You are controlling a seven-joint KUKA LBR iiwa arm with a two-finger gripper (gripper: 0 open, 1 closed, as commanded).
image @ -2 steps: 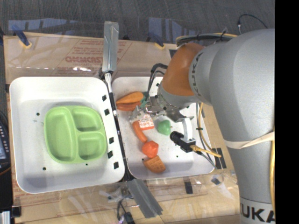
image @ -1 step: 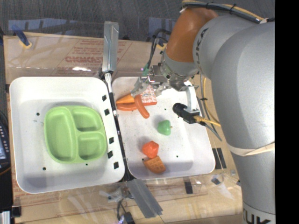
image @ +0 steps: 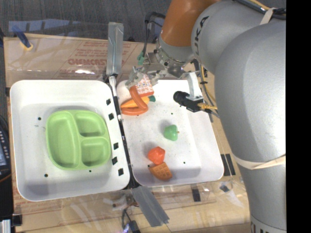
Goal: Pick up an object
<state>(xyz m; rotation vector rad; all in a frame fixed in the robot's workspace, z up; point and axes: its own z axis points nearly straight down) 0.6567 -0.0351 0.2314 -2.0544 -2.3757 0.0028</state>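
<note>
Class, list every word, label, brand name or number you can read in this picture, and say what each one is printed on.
"KUKA", partly seen, on the grey arm below its orange band.
Reddish lettering on the clear sheet behind the bins: too faint to read.
Small red-and-white label at the gripper: too small to read.
</note>
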